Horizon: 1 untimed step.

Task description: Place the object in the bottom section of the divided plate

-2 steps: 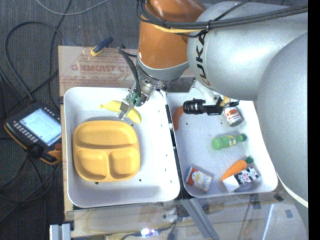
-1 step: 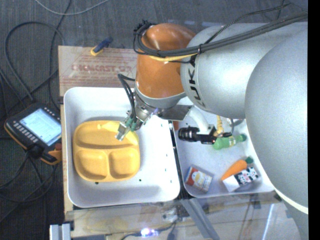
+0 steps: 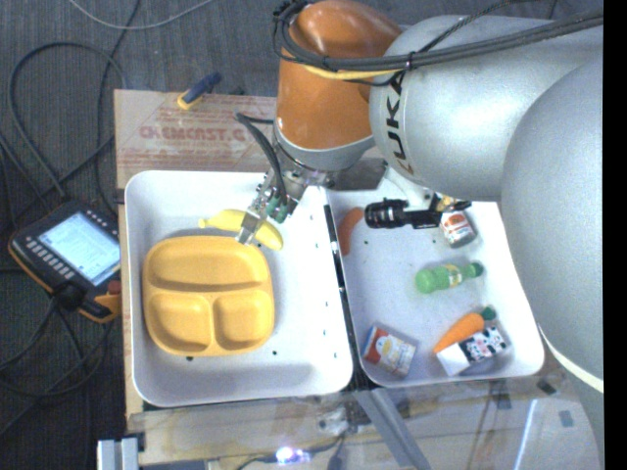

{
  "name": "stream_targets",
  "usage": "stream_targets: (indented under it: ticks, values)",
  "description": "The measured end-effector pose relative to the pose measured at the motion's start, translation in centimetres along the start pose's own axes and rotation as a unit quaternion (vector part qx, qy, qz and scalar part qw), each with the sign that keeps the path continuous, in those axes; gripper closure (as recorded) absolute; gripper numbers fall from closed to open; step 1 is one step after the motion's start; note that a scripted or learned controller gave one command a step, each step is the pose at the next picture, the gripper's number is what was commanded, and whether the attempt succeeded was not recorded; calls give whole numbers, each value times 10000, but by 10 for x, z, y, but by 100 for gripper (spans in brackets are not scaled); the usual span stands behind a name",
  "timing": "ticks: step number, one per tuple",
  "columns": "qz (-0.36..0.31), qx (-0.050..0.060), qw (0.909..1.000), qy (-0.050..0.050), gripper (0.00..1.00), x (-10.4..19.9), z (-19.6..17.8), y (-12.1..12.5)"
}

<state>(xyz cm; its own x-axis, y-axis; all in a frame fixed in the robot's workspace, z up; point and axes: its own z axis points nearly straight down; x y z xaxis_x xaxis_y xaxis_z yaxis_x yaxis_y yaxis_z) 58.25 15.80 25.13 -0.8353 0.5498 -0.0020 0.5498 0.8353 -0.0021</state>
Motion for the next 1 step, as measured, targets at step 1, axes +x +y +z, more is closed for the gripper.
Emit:
stream_targets:
  ticks: [1]
  values:
    - [14, 4, 10000, 1, 100, 0, -8, 1]
